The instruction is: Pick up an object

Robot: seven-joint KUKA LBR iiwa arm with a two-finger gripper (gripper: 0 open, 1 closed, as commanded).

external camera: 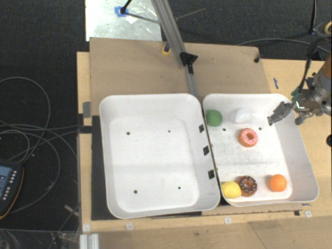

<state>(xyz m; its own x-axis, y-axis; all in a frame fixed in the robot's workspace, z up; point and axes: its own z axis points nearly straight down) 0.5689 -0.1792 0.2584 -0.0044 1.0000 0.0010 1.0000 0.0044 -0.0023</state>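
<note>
The right bin holds a green ball, a white lump, a pink-iced donut, a yellow lemon-like fruit, a chocolate sprinkled donut and an orange. My gripper hangs over the far right corner of that bin, to the right of the white lump and above the pink donut. Its two dark fingers are spread apart with nothing between them.
The left bin sits beside the right one, with dark clips along their shared edge. A grey pole slants across the back of the bench. Cables lie on the floor to the left.
</note>
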